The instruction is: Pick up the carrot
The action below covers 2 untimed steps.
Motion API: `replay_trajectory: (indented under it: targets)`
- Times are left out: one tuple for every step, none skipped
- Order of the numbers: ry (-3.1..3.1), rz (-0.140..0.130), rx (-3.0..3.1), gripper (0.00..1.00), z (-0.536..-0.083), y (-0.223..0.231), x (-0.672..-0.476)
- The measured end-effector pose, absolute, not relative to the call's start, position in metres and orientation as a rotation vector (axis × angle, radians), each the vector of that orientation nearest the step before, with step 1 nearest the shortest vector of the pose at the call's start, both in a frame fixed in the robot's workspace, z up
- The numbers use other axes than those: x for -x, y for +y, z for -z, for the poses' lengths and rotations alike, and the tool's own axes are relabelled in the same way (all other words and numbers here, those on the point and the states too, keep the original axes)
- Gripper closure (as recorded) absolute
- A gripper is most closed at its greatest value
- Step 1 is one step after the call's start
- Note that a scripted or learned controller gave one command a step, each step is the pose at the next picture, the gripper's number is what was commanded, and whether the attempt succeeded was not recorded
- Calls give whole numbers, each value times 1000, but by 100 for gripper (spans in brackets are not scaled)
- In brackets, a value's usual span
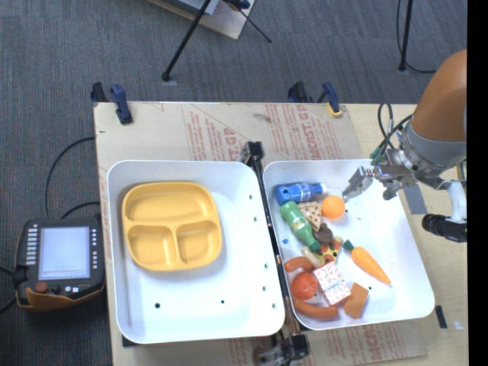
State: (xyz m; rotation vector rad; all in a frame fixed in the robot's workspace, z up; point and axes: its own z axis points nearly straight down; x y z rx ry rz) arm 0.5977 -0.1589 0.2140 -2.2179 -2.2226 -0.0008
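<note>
A: Where's the tapered orange plastic carrot point(370, 264)?
B: Lying untouched in the right white bin point(415, 280), near side.
A: And the jaws?
B: Gripper point(371, 181) spread wide, holding nothing, hovering farther back. Everything remains.

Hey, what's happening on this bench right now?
A grey robot arm reaches in over the right bin, which is crowded with toy food. Its gripper hovers with fingers spread near the bin's far edge, close to an orange ball, and holds nothing. The carrot it's meant to pick up lies untouched nearer the front. The left bin holds a yellow divided tray.
</note>
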Motion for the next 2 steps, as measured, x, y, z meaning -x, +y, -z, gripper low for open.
replay_trajectory:
  targets:
    - [-2256,1,2179,0,-85,-167,-572]
    - [-2218,-5,2217,0,-86,-201,-502]
